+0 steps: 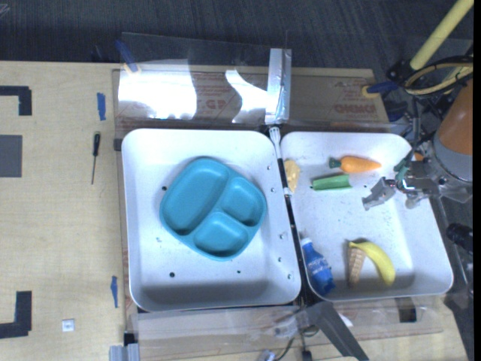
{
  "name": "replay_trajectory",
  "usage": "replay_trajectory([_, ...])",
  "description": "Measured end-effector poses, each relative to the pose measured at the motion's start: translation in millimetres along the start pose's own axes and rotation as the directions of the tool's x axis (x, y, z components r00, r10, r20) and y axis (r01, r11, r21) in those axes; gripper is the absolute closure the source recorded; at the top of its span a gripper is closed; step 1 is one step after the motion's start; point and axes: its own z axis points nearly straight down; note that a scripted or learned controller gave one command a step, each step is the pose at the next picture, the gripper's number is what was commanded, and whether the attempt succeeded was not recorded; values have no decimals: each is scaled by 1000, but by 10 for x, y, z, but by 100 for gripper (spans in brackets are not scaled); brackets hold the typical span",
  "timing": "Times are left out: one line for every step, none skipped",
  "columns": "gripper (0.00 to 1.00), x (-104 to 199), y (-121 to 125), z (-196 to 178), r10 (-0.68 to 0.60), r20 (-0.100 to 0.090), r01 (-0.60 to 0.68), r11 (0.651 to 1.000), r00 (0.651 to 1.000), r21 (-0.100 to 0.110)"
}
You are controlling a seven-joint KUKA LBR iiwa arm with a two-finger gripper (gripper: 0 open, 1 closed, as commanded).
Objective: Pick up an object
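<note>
The right bin point(421, 235) holds several small items. An orange carrot point(359, 164) lies near its far edge, with a green vegetable point(331, 181) just in front of it. A pale yellow piece point(291, 174) rests against the left wall. Along the front lie a blue bottle point(317, 266), a waffle cone point(355, 262) and a yellow banana point(379, 260). My gripper point(392, 194) hangs over the right side of this bin, to the right of the green vegetable and beyond the banana. It is open, with nothing between its fingers.
The left bin point(143, 224) holds a blue divided plate point(214, 207). A clear plastic wall point(195, 89) stands behind the bins. Yellow and black cables point(428, 70) sit at the back right, near the arm.
</note>
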Motion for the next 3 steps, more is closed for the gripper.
replay_trajectory([0,-467,157,-138,-232,5,232,973,973,-5])
replay_trajectory([0,96,-487,631,-153,-3,153,988,988,5])
replay_trajectory([0,-144,-456,1139,-270,1,270,963,963,-5])
